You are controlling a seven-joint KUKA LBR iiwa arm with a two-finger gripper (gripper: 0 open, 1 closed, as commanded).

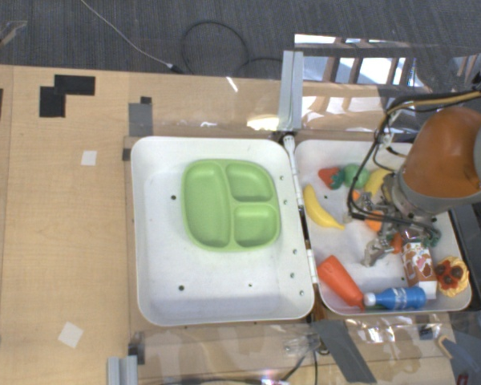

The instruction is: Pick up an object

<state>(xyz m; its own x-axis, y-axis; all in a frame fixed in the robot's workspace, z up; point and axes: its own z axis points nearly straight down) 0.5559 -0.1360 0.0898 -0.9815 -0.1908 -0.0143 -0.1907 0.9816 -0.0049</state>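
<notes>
Gripper [382, 245], jaw state indiscernible to you, hangs over the right bin [309, 163]; the banana [321, 210] looks light, rigid, slick: grasp it mid-length.

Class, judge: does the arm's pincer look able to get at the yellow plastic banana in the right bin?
Probably yes: the yellow plastic banana lies uncovered beside the pincer, nothing on top.

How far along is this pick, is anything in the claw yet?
Done: the arm has reached the right bin, with the claw low among the toys. In hand: nothing visibly between its fingers. Left: grasp and lift; the banana, carrot and blue bottle lie on the bin floor, and the green tray holds nothing.
</notes>
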